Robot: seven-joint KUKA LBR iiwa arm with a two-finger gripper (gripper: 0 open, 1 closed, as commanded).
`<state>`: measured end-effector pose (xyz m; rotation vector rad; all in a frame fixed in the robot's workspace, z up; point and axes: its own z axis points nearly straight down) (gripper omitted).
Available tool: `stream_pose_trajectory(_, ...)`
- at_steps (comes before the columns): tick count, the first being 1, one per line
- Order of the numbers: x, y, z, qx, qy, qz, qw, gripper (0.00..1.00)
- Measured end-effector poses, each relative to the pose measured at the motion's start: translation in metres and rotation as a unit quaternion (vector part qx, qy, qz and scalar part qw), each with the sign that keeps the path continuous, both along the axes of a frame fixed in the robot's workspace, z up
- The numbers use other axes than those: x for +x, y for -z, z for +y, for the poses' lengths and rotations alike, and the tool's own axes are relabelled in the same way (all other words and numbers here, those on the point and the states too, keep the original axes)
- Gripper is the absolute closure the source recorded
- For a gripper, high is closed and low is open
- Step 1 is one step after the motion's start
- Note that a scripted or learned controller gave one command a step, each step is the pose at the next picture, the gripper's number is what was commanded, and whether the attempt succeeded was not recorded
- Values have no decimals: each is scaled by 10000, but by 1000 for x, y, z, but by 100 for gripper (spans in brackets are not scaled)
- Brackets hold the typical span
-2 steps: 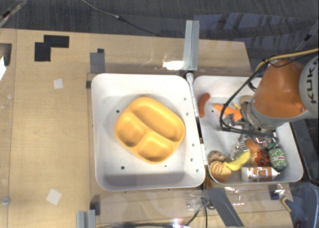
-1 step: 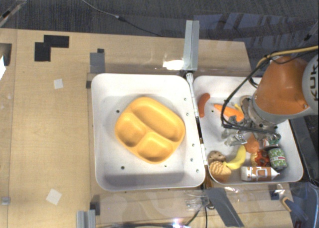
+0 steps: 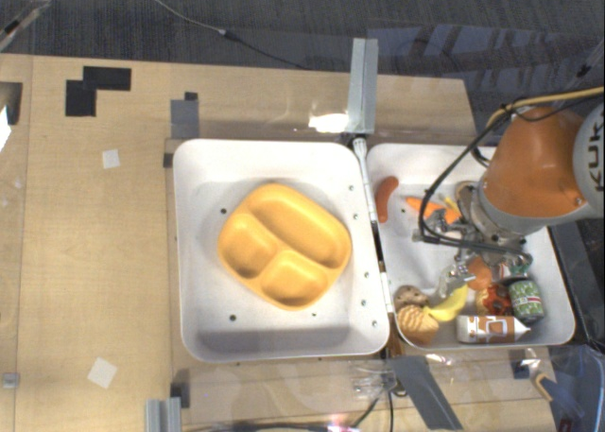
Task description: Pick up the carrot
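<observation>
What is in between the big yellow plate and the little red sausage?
In the camera view, between the yellow plate and the sausage lie bare white bin floor and the rims where the two bins meet.

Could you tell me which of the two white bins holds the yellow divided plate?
The left bin; the yellow divided plate lies in it, while the right bin holds food items.

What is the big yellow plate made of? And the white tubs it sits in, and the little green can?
The yellow divided plate looks like smooth moulded plastic: even colour, rounded compartments, soft sheen. The white bins look like thin formed plastic too, with rounded corners and a matte finish. The green can is too small to be sure; its printed label suggests metal or a plastic toy.
</observation>
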<state>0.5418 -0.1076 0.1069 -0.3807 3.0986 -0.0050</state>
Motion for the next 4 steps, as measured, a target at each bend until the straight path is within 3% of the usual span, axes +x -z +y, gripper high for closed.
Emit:
stream_pose_trajectory(1, 26, 16, -18, 11, 405, 51, 9992, 0)
stream_pose_trajectory(2, 82, 18, 6, 4, 73, 25, 10000, 0)
stream_pose_trajectory(3, 85, 3, 7, 0, 53, -24, 10000, 100)
stream_pose_trajectory(4, 80, 4, -25, 17, 954, 36, 9954, 100)
